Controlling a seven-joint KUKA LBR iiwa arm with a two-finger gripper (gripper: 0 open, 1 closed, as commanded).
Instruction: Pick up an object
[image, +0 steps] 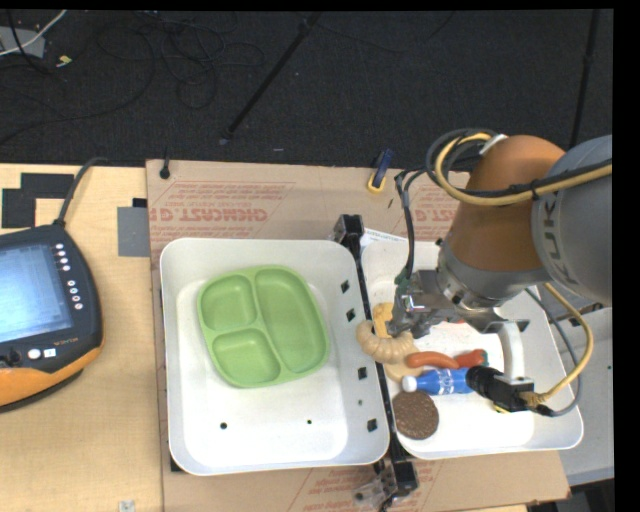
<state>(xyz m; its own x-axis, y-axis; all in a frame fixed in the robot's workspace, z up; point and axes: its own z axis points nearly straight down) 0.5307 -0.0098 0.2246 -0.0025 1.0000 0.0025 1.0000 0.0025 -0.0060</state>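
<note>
In the right bin (560, 432) lie a tan, lumpy curved object (384, 346), an orange-red carrot-like piece (443, 358), a blue bottle with a white cap (437, 382) and a brown round disc (414, 415). My gripper (412, 316) hangs low over the bin's left part, just above the tan object and the orange piece. The wrist and arm hide the fingertips. Nothing is visibly held.
The left bin (200, 420) holds a green three-compartment tray (263, 325). A black divider clip strip (365, 330) runs between the bins. A teach pendant (40, 305) lies at the far left on the bench. The arm's bulk covers the right bin's back part.
</note>
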